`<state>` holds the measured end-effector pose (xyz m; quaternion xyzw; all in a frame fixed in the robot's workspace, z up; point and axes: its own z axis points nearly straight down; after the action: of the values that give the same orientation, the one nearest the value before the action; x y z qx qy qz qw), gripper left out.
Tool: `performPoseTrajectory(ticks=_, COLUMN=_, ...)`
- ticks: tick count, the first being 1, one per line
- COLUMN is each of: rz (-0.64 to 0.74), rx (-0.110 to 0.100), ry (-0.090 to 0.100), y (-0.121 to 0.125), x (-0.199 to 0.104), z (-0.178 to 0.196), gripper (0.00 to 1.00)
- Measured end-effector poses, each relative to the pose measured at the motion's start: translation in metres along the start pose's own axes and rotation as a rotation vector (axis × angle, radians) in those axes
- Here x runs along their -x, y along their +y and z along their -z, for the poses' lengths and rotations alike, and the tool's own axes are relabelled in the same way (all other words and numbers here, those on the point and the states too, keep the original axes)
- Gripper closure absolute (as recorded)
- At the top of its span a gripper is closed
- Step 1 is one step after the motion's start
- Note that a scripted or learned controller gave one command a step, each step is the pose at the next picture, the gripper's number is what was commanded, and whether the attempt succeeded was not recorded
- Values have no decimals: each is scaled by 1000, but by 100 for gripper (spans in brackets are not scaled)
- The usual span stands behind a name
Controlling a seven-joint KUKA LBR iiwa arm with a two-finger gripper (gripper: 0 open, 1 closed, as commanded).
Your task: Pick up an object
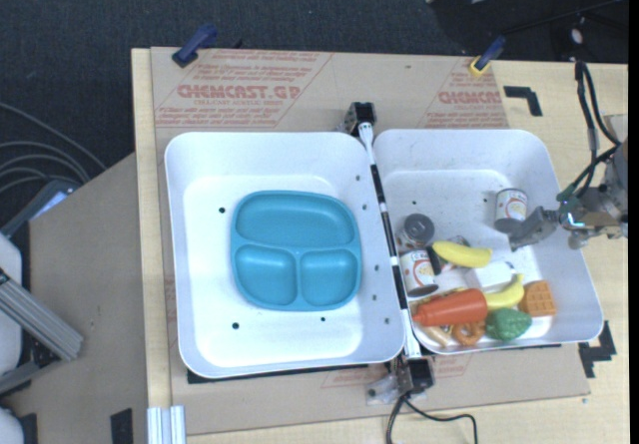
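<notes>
From my seat I see the gripper point(534, 225) reaching in over the right rim of the right bin point(519, 148), low above the bin floor; I cannot tell how it is set, since it is too small and blurred. Just to its left stands a small can point(511, 204) with a red-and-white label, close to the gripper's tip, though I cannot tell whether they touch. The other candidates crowd the bin's near half: a banana point(462, 253), a second can point(420, 270) lying against the divider, a carrot point(450, 307) across the front, a green vegetable point(508, 323), an orange waffle-like block point(538, 298) and a pretzel point(462, 334) under the carrot. A grey round lid point(417, 227) lies apart, nearer the middle. The left bin point(200, 332) holds a blue divided plate point(296, 249).
</notes>
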<state>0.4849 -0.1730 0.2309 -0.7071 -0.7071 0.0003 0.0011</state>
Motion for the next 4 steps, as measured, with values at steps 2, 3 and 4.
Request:
performPoseTrajectory(ticks=2, rz=1, rx=2, ry=-1, y=100, x=-51, z=-146, gripper=0)
performPoseTrajectory(ticks=3, rz=-2, rx=-55, ry=-12, y=137, x=-58, z=-150, gripper=0)
performPoseTrajectory(ticks=4, rz=-5, rx=-38, ry=-14, y=141, x=-59, z=-139, gripper=100)
